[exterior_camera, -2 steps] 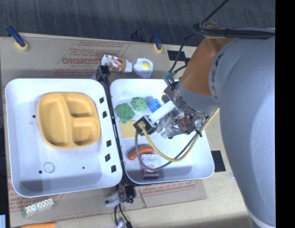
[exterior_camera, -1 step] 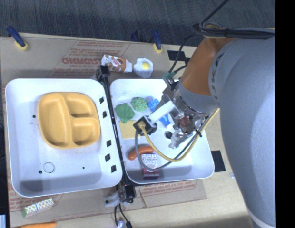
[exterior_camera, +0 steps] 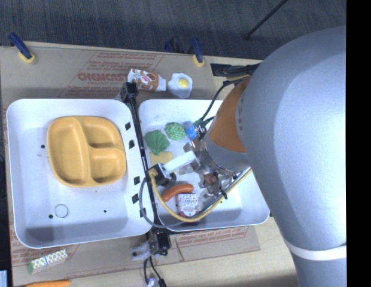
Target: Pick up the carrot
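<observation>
The carrot, a short orange tapered toy vegetable, lies just left of the hand in the right white bin. The hand hangs low over clutter, probably lining up a grasp; whether it is apart or together I cannot tell. The bin's left wall crowds the carrot.

Even, soft light — slightly blurry.
</observation>
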